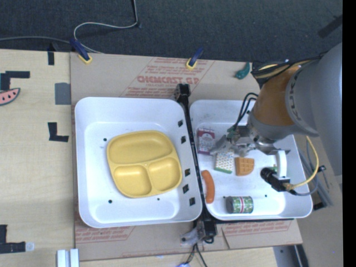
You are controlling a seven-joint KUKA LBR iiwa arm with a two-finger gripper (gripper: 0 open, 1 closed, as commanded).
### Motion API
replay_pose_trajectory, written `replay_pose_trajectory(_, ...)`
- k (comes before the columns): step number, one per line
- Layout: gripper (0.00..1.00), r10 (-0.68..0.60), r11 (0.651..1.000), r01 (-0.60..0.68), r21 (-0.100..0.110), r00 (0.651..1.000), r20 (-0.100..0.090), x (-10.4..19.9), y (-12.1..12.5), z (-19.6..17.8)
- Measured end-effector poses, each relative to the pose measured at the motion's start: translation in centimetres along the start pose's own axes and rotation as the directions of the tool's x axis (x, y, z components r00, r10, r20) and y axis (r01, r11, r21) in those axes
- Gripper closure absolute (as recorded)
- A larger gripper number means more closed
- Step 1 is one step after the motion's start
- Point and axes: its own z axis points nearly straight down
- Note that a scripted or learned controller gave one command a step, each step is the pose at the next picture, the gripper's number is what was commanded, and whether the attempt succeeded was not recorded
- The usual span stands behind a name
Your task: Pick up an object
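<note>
The right bin (289, 207) holds several small items: a red and white packet (206, 139), a white and green checked piece (224, 162), an orange cracker-like piece (244, 166), an orange hot dog (208, 186) and a small green can (240, 204) lying on its side. My gripper (233, 142) hangs low over this bin, just above the checked piece and the cracker and right of the packet. Nothing shows between its fingers.
The left bin (89, 166) holds a yellow divided plate (144, 163). A black divider (191, 149) runs between the bins. The grey arm with its orange band (272, 102) covers the right bin's upper right part. Cables (300, 185) loop near its right wall.
</note>
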Motion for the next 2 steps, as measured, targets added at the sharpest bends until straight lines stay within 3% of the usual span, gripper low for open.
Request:
replay_pose_trajectory(1, 1.0, -0.001, 1.0, 0.001, 0.003, 1.0, -0.001, 0.1, -0.1, -0.7)
replay_pose_trajectory(2, 1.0, -0.002, 1.0, 0.002, 0.011, 1.0, -0.003, 3.3, -2.4, -10.8)
